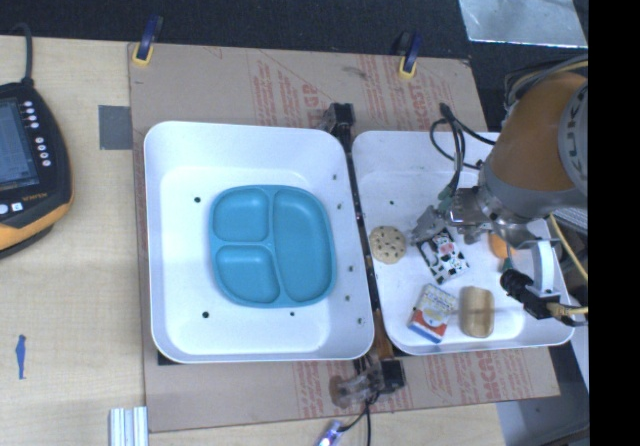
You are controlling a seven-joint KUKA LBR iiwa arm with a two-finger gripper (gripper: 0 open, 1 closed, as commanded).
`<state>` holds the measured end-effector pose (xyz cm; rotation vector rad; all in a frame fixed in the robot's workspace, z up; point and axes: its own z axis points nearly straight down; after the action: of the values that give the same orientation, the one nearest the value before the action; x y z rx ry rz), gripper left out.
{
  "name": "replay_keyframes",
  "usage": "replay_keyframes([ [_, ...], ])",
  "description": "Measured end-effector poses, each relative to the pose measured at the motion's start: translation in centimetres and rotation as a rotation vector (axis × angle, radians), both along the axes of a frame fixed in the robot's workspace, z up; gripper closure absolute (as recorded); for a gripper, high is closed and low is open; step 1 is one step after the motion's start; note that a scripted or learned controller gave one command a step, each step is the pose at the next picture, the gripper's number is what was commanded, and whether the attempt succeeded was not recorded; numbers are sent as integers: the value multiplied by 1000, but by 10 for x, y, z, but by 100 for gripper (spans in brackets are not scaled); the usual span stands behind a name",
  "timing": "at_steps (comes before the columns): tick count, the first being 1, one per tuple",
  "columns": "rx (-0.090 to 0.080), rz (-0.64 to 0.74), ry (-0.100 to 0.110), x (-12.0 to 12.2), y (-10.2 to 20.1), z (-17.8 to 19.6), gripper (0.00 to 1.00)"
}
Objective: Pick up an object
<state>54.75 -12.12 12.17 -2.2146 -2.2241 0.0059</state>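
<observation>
Nearest you, at the right bin's point(400, 149) six o'clock edge, lie a small red, white and blue printed carton point(432, 313) and a tan rounded block point(477, 311) just beside it. At about twelve o'clock from them the gripper point(437, 228) hangs directly over a small black-and-white patterned piece point(444, 257); you cannot tell how its fingers stand. A speckled round cookie-like disc point(387, 244) sits at nine o'clock. The carton looks light and crushable, so take it across its short sides.
</observation>
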Motion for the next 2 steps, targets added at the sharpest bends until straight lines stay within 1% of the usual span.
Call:
replay_keyframes([
  [1, 1, 1, -7, 21, -26, -27, 0],
  [2, 0, 3, -3, 20, -27, -18, 100],
])
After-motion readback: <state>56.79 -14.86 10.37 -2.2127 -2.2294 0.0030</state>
